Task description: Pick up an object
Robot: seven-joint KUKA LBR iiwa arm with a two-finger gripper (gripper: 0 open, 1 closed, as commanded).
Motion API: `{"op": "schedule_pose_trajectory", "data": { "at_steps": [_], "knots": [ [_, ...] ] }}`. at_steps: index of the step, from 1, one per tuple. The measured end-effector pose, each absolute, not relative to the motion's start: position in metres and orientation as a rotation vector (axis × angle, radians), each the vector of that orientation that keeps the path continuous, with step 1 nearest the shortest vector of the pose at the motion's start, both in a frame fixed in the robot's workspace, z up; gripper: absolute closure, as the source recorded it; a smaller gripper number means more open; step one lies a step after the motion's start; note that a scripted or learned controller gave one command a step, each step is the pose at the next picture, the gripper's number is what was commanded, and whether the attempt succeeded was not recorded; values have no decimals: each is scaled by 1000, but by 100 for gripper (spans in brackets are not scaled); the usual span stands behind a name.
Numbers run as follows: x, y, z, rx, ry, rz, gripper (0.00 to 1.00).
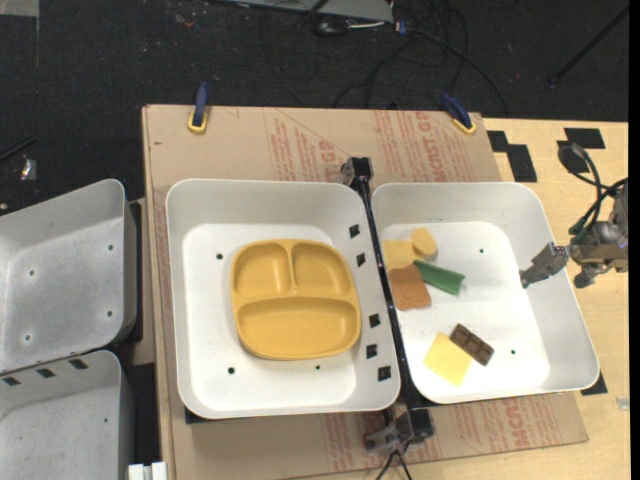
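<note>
The right bin (520,208) holds several small items. Near its left wall lie a pale yellow piece (399,254), a rounder yellow piece (425,240), a green wedge (440,276) and a tan-brown square (410,288). Toward the front lie a yellow block (446,360) and a dark brown bar (471,343) that overlaps its corner. My gripper (561,270) hangs over the bin's right rim, well right of all the items. It is open, and nothing sits between its fingers.
The left bin (200,218) holds a yellow divided plate (296,300). A black divider (378,288) runs between the two bins. Grey metal trays (60,268) stand off the bench at the left. Clamps hold the cardboard base at the back.
</note>
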State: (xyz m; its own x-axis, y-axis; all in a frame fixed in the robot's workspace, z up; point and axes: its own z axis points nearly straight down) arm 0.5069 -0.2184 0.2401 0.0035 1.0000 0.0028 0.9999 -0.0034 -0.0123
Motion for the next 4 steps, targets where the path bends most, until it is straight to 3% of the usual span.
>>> {"op": "schedule_pose_trajectory", "data": {
  "at_steps": [1, 2, 4],
  "knots": [
    [510, -218, 247, -2220, -2222, 1, 0],
    [519, -218, 195, -2219, -2219, 3, 0],
    [518, -217, 90, -2220, -2218, 2, 0]
  ]
}}
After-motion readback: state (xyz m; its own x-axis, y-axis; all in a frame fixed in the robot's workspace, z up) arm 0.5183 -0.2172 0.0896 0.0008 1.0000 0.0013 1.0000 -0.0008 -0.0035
